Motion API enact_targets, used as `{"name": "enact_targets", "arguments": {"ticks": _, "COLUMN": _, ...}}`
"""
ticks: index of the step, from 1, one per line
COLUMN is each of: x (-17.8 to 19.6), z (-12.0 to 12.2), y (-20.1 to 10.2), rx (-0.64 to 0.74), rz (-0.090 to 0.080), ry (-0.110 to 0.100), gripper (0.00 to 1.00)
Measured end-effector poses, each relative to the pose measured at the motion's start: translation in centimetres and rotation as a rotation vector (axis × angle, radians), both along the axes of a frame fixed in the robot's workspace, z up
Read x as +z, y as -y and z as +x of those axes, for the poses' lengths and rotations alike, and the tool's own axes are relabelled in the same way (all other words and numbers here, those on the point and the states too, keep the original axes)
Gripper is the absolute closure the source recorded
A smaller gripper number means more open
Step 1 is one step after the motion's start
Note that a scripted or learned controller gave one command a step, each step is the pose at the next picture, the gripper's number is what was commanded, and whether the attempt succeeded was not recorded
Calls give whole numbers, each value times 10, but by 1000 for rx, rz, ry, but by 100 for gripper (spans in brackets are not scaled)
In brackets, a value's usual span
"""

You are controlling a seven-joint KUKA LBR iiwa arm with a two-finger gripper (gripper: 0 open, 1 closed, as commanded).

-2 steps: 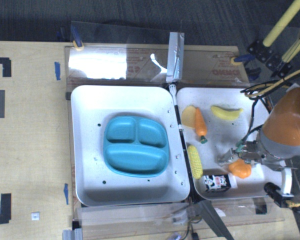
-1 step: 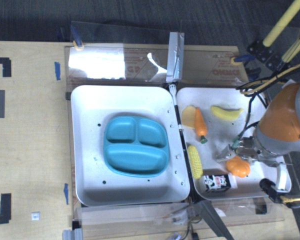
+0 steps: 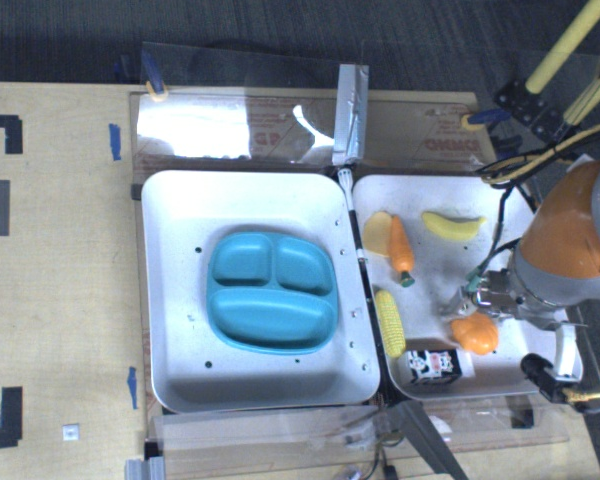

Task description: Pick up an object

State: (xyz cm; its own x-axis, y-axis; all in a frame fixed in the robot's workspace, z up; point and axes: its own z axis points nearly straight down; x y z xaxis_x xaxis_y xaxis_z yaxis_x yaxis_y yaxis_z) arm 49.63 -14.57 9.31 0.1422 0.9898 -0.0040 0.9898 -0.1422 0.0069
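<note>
The grey arm's end effector (image 3: 477, 298) sits low in the right white bin (image 3: 435, 386), touching the round orange fruit (image 3: 477, 334), seemingly lined up to grasp; its grip state I cannot tell

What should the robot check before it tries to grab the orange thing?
1. Arm above the right bin: ok.
2. Orange in sight, near the gripper: ok.
3. Gripper centred on the orange: cannot tell, wrist blocks the view.
4. Room around the orange: not ok, small box lies close beside it.
5. Corn, carrot, banana away from the orange: ok.
6. Blue tray sits in the left bin, out of the way: ok.
</note>
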Motion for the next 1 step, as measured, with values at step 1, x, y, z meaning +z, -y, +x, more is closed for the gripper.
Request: {"name": "enact_targets", "arguments": {"ticks": 1, "x": 117, "z": -14, "y": -58, "rx": -50, "rz": 6, "ry": -5, "gripper": 100}}
